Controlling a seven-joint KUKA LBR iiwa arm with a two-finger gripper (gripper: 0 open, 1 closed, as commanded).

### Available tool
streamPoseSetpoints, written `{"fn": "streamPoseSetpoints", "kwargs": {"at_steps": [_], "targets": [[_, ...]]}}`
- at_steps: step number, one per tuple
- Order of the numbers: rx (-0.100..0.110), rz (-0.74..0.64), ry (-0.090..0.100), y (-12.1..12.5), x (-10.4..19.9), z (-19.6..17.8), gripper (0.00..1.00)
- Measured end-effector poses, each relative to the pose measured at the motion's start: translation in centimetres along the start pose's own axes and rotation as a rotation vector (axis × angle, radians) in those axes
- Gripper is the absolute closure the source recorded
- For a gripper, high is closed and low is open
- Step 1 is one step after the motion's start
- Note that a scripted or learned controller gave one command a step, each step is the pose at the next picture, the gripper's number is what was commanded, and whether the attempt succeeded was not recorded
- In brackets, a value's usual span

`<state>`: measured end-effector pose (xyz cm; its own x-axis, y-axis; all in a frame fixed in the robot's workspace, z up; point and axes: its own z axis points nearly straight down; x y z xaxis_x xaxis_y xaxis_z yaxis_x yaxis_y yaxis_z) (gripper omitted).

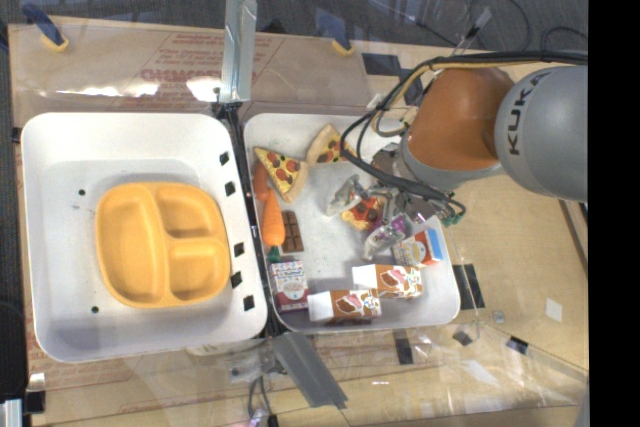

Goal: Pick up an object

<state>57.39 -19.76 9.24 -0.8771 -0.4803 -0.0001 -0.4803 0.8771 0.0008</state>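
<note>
While its jaw state is unclear, the tool [392,215] hangs over mixed toys [368,213] in the right bin [330,245].

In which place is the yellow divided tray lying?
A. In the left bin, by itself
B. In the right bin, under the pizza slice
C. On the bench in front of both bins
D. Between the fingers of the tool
A: the yellow divided tray lies flat inside the left bin, while the pizza slice and the other small items are in the right bin.
</note>
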Motion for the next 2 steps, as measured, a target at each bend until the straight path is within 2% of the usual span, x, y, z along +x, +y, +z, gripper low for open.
{"fn": "streamPoseSetpoints", "kwargs": {"at_steps": [1,2], "targets": [[0.002,-0.005,-0.003,0.08,-0.28,-1.12,1.00],[0.001,-0.005,-0.003,0.10,-0.27,-1.09,0.00]]}}
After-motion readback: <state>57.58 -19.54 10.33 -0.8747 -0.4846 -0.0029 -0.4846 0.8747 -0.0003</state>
